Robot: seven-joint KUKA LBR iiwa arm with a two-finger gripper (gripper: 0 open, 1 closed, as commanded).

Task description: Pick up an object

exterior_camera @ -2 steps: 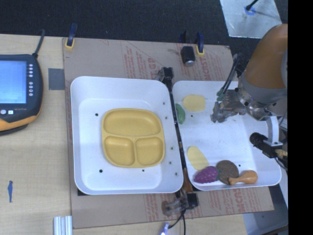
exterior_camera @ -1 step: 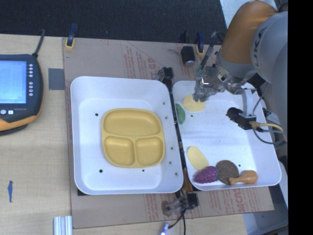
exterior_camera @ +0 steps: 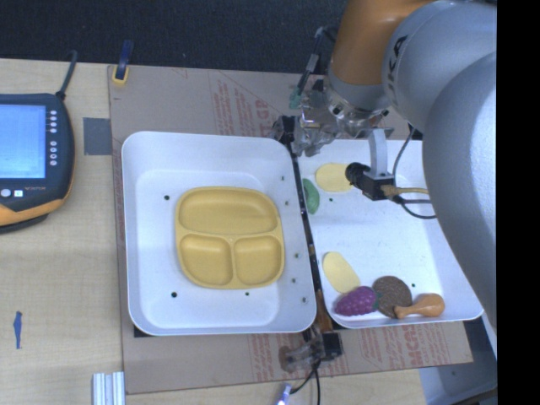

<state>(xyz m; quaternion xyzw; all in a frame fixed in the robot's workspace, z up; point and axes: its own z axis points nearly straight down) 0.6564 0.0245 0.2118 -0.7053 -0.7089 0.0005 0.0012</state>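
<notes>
My claw (exterior_camera: 314, 135) hung over right bin's (exterior_camera: 439, 264) far left corner; could not tell if released or clenched. Nearest thing: green piece (exterior_camera: 311, 196), just below claw, by bin wall. Looked small, flat, smooth. Guessed light, maybe slippery. Best pinched across narrow sides.

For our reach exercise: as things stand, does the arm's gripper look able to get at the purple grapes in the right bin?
Probably yes. The purple grapes lie uncovered near the right bin's front edge, only touching the brown disc beside them; the gripper hovers at the far end.
</notes>
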